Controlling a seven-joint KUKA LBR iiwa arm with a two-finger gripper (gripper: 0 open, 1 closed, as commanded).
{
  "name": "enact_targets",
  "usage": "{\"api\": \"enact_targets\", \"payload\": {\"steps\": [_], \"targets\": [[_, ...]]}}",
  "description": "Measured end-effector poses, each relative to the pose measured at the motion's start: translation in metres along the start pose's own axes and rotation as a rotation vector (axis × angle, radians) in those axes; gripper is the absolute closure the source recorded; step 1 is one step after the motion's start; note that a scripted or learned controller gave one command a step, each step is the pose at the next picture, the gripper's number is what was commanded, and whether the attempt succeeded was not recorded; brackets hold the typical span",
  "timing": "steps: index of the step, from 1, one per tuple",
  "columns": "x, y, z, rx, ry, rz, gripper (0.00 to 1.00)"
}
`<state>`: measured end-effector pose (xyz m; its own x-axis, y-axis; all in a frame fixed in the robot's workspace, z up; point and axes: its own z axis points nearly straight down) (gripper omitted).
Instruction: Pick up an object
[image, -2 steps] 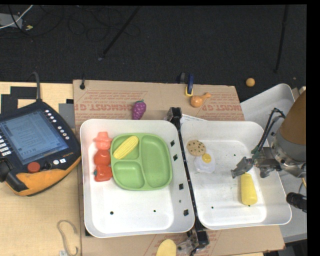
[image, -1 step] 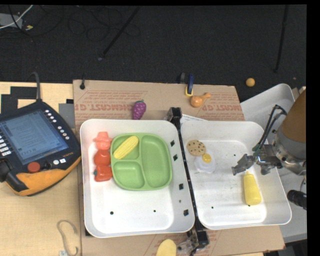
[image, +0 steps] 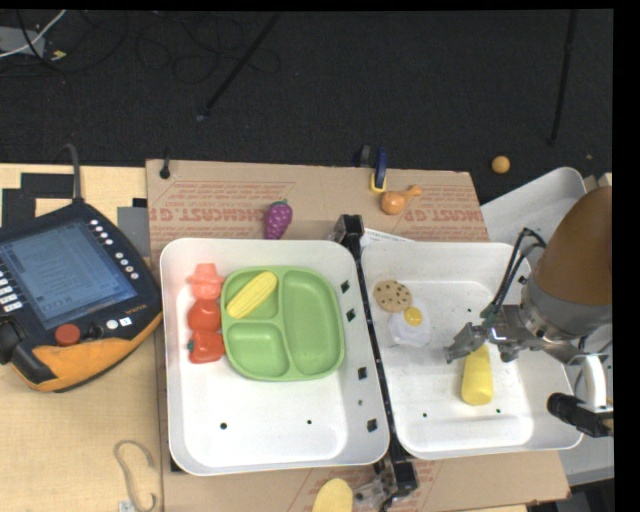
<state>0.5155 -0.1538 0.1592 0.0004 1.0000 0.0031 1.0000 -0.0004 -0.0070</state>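
Observation:
In the right bin lies a yellow oblong block, on its side near the bin's right half. My gripper hangs right over the block's upper end, with its dark fingers spread to either side, open. The fingers look close to the block, but I cannot tell whether they touch it. A round spotted cookie and a small yellow piece lie further left in the same bin.
The left bin holds a green divided plate with a corn cob, and red toys beside it. Purple grapes and an orange toy lie on the cardboard behind. A teach pendant sits at the left.

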Motion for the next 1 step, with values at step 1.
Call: {"api": "enact_targets", "payload": {"steps": [1], "targets": [[0.0087, -0.0092, 0.055, 0.002, 0.001, -0.002, 0.0]]}}
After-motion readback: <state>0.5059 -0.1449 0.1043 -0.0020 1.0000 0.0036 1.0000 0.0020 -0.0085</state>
